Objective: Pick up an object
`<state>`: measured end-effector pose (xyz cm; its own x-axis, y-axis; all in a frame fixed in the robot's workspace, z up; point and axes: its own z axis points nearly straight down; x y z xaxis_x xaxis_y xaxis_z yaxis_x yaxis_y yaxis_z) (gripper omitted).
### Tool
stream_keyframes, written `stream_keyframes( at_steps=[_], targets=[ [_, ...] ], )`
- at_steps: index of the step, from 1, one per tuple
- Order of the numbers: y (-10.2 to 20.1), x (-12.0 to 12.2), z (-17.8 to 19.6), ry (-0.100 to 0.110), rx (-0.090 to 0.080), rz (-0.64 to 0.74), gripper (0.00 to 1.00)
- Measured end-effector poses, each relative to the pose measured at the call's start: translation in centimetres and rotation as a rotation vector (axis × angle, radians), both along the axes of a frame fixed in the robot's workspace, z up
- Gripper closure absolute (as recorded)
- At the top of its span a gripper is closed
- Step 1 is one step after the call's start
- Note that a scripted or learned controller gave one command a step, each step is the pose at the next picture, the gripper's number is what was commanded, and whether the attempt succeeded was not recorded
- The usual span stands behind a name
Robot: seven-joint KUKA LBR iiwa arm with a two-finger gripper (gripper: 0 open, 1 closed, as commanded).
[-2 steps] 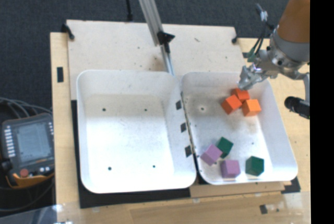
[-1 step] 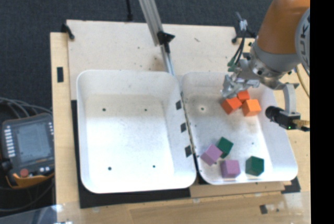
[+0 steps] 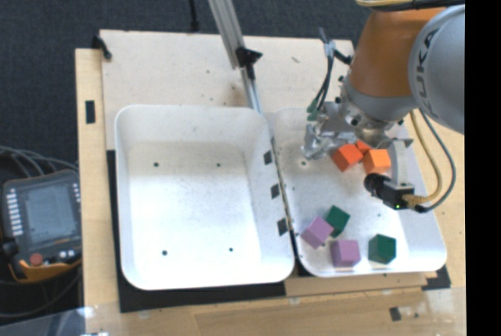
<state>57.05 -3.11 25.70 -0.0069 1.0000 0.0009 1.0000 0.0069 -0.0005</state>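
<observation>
The bench (image 3: 156, 68) carries two shallow white bins side by side. The left bin (image 3: 133, 131) has only small dark specks on its floor. The right bin (image 3: 430, 244) holds the blocks, and the arm (image 3: 399, 45), grey with an orange band, comes in over its far right corner.

The hand (image 3: 322, 137) hangs low over the far part of the right bin, close to the wall shared by the two bins. Its metal fingers point down toward the bin floor; whether they stand wide or narrow cannot be told here, and no block shows between them.

Just beside the hand, on the side away from the shared wall, lie two orange blocks: the first orange block (image 3: 345, 157) and the second orange block (image 3: 376, 160), touching or nearly so, partly under the wrist.

Toward the near edge of the right bin sit four more blocks. A dark green block (image 3: 338, 218) touches a purple block (image 3: 317, 233). Near them a second purple block (image 3: 344, 252) lies beside a second green block (image 3: 382, 248).

A slanted metal pole (image 3: 223, 13) rises from the far edge of the bench between the bins.
</observation>
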Motion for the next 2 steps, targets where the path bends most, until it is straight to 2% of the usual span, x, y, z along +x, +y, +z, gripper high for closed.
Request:
stream_keyframes(
  at_steps=[1,2],
  targets=[
    [5.0,-1.0,-1.1,0.000,-0.001,0.000,1.00],
    [9.9,-2.8,-0.4,0.000,0.001,0.001,1.00]
  ],
)
